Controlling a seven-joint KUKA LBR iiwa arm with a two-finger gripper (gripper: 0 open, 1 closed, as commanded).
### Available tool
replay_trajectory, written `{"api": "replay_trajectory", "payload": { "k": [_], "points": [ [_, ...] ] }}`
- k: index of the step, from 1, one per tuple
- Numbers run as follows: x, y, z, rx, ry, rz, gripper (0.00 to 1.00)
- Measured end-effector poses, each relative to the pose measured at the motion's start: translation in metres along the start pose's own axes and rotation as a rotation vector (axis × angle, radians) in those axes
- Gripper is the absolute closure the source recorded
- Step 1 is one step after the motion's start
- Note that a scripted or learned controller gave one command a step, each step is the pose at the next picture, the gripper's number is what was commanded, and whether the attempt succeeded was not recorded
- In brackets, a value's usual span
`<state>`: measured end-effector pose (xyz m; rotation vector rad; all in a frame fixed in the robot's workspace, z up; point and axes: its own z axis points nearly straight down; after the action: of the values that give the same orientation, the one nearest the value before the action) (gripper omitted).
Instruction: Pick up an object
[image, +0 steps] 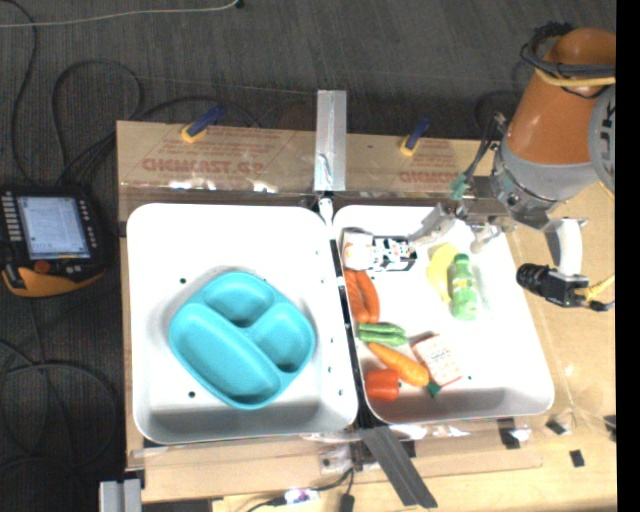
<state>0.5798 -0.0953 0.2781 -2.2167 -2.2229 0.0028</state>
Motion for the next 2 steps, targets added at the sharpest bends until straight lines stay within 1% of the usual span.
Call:
{"api": "replay_trajectory", "payload": {
  "k": [1,2],
  "points": [
    [-0.057,0.013,0.105,-0.002,0.0,-0.226,0.0],
    [-0.101,0.037,0.186,-0.003,0.002,-0.052,0.0]
  ]
}}
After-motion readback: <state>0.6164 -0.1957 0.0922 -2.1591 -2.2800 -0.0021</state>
